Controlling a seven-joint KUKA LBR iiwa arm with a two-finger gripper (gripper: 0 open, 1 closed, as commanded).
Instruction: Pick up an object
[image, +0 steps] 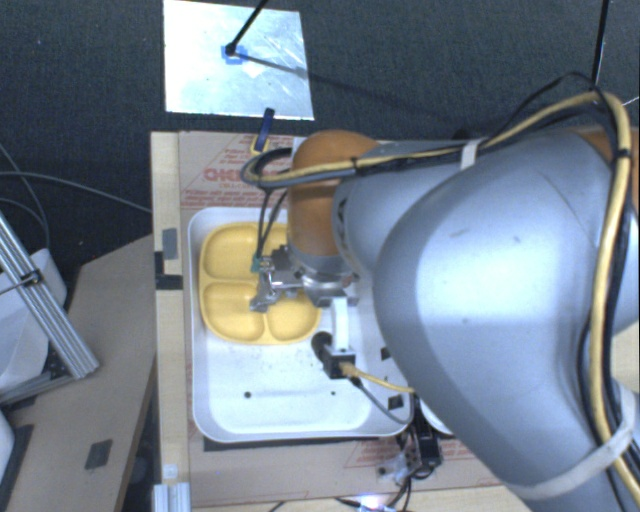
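The plate (228, 282) is lying flat in the bin (203, 405), in the far half of the bin and close to its left wall. It is yellow and is showing three hollow parts, one in the far part and two in the near part. Its right side is being covered by the robot.

The gripper (266, 294) is hanging over the plate, at the place where the ridges between the hollow parts are meeting, nearer to the right wall of the bin than the middle of the plate is. I cannot tell if the gripper is apart or together, and I cannot tell if it is touching the plate. The arm (480, 300) is reaching over the right side of the bin and is hiding that side.

The near half of the bin is showing its white floor with a few small dark specks.

The bin is sitting on a cardboard (212, 172), which is lying on the table (110, 330). A small blue stick (265, 128) is lying beyond the far wall of the bin, at the far edge of the cardboard. Farther beyond the bin, a shiny sheet (200, 70) is lying on the dark floor. To the left of the bin, a metal frame (40, 305) is standing at a slant.
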